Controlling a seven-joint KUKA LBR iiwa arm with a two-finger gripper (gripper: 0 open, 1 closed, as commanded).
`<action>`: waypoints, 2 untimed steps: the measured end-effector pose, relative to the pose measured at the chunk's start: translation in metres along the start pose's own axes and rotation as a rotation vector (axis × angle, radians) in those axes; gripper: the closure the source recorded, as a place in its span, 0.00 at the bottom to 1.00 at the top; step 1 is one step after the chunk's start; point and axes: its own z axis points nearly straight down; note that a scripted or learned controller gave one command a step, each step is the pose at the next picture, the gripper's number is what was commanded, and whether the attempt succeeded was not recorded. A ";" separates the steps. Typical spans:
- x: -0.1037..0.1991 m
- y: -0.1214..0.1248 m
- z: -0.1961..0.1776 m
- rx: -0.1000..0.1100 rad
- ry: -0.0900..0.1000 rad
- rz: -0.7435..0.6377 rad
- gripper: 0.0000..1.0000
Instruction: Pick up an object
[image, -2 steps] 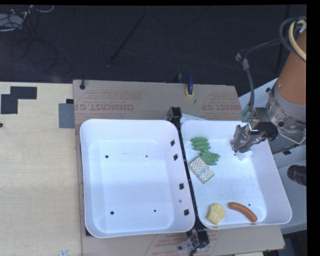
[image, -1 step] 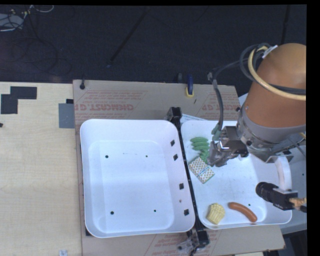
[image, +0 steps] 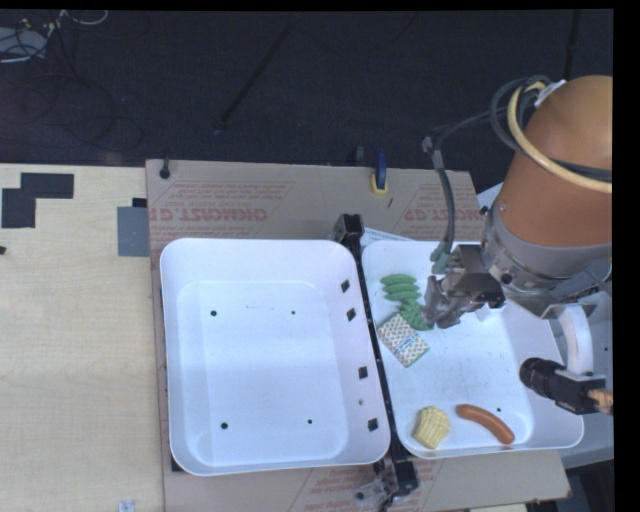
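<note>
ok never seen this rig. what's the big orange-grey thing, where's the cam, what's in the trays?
The big shape on the right is a robot arm, grey with an orange band above its wrist. The single camera is fixed above the bench and looks down at a slant, so the arm's body looms large. At its tip is a gripper with two fingers, lowered into the right bin. The picture does not show whether it has caught anything.

Two shallow white bins sit side by side. In the right one lie green toy pea pods next to the gripper, a small patterned green-and-white packet, a yellow corn piece and an orange sausage. The left bin sits beside it on a cardboard sheet.
</note>
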 end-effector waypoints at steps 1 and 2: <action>-0.001 0.000 -0.009 0.003 0.000 0.000 1.00; -0.003 0.000 -0.018 0.006 -0.001 -0.002 1.00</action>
